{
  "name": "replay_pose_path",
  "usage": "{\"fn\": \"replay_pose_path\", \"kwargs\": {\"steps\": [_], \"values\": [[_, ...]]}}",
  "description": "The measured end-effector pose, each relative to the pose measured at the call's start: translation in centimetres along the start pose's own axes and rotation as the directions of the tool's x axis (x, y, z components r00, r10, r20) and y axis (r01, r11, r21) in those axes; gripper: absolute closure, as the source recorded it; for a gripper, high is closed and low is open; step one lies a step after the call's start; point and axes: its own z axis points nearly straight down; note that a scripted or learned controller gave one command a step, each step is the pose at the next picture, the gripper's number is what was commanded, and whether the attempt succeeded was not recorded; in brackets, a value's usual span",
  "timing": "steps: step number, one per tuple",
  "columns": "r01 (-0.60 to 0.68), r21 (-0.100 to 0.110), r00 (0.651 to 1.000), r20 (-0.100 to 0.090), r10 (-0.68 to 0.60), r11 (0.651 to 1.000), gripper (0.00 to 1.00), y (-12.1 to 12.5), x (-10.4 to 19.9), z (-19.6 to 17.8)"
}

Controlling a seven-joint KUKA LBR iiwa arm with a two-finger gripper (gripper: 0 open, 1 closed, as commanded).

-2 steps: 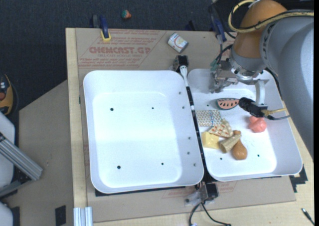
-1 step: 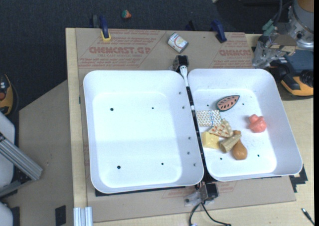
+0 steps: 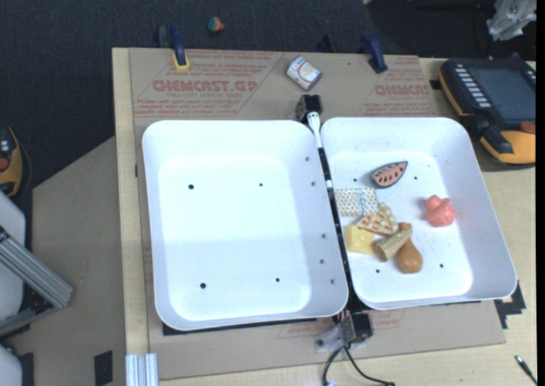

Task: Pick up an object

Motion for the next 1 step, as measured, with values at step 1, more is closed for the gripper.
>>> {"fn": "replay_pose_path", "kwargs": {"steps": [1], "values": [[0.001, 0.013, 1.0, -0.003, -0.001, 1.0, 1.0, 1.14, 1.31, -3.85]]}}
